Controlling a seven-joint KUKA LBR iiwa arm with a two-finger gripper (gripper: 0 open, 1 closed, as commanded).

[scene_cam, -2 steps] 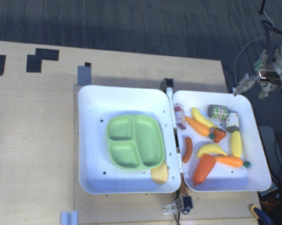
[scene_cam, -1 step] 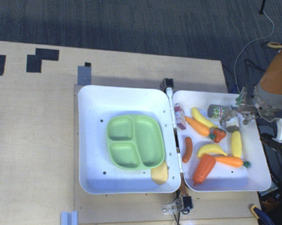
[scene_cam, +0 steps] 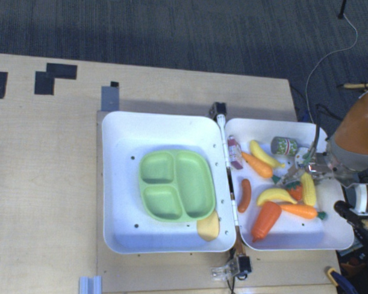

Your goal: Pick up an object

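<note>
Two shallow white bins sit side by side on the worktop [scene_cam: 44, 168]. The left bin [scene_cam: 120, 171] holds a green divided plate [scene_cam: 176, 185] near its middle, with a pale yellow piece [scene_cam: 209, 226] touching the plate's rim at 5 o'clock.

The right bin [scene_cam: 334, 239] is crowded with toy food. A large orange carrot [scene_cam: 265, 220] lies at 7 o'clock, a red sausage [scene_cam: 244, 194] at 9 o'clock, a yellow banana [scene_cam: 277, 195] near the middle, and a slim carrot [scene_cam: 300, 210] just beside it. A green can [scene_cam: 285, 146] rests at 12 o'clock, a second banana [scene_cam: 263, 153] and an orange piece [scene_cam: 257, 164] toward 10 o'clock.

The arm [scene_cam: 356, 134] enters from 3 o'clock, with the hand [scene_cam: 304, 167] low over the pile among the yellow and orange pieces. Clutter hides the fingertips, so I cannot tell how wide it stands or whether it has anything.
</note>
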